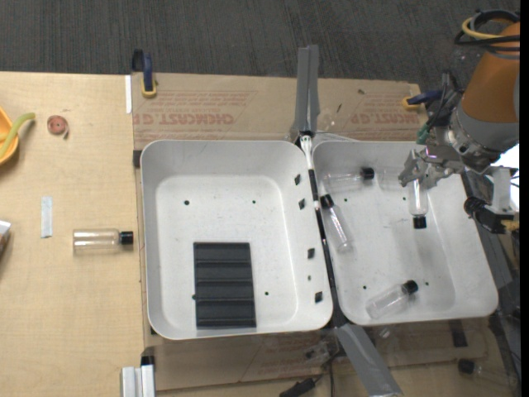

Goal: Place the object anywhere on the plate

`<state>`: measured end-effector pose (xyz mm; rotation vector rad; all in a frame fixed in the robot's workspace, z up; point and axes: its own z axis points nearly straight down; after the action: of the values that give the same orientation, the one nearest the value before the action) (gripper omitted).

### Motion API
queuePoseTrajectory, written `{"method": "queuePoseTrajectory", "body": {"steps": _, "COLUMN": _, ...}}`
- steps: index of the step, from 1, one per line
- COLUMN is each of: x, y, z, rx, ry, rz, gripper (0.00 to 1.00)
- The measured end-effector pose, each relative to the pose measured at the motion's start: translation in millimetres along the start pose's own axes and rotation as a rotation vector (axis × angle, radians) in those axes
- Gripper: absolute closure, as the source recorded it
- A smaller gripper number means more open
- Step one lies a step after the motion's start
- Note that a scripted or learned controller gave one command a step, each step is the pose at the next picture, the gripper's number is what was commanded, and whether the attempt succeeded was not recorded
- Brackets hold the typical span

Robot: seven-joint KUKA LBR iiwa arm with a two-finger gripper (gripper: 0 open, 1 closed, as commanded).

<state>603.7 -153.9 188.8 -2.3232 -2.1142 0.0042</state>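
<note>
Lifting: gripper (419, 190) grips a clear vial (418, 205) with black cap, hanging upright above the right bin (463, 304).
Plate: dark ribbed plate (223, 286) lies in the left bin (165, 222).
Next: probably carry the vial leftward over the divider, then lower it.

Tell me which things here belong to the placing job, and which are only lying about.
For the job:
gripper
clear vial just below it
dark ribbed plate in the left bin

Lying about:
three spare vials in the right bin
bench vial
pink disc
white strip
</note>
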Motion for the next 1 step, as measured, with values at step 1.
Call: {"method": "queuePoseTrajectory", "body": {"steps": 1, "x": 0.0, "y": 0.0, "z": -0.1, "rx": 0.000, "ry": 0.000, "rz": 0.000, "gripper": 0.00}}
